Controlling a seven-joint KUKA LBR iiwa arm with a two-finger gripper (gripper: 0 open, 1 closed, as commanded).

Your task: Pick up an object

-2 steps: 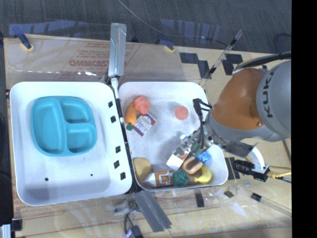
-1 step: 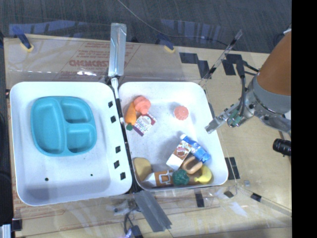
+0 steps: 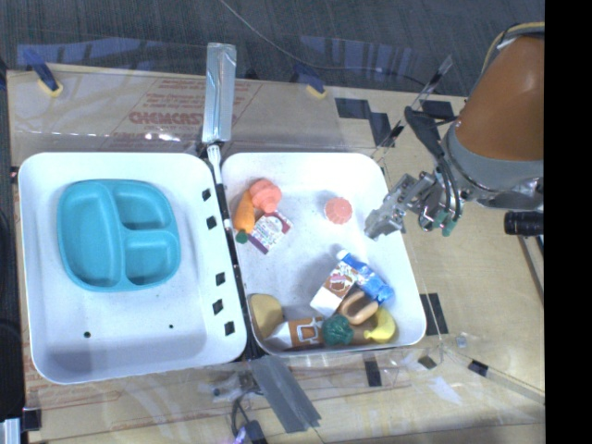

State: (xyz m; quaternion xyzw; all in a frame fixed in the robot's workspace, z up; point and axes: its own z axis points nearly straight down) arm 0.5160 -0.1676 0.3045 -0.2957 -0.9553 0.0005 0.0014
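Nearest, along the front wall of the right shallow white bin [image 3: 305, 161]: a tan rounded lump [image 3: 265, 312], a brown bottle-shaped toy [image 3: 301, 331], a green broccoli toy [image 3: 336, 329] and a yellow banana toy [image 3: 380, 327], packed touching one another. Just behind them, a blue-and-white carton [image 3: 355, 280] lying tilted.

Mid-bin, spaced wider: a dark-red-and-white packet [image 3: 269, 231] against an orange carrot toy [image 3: 244, 214], a salmon-pink rounded piece [image 3: 265, 192], and a pink round disc [image 3: 339, 210] standing apart.

In the left shallow white bin [image 3: 111, 348], a teal compartment tray [image 3: 118, 234].

Over the right bin's right rim, the grey two-finger gripper [image 3: 379, 224], nothing visibly in it; open or closed, impossible to tell from this angle. No object lifted yet.

Likely troubles, as a guess: striking the rim on descent from so close to the wall; in the front cluster, nudging neighbours or catching two at once; on the low disc, closing over nothing.
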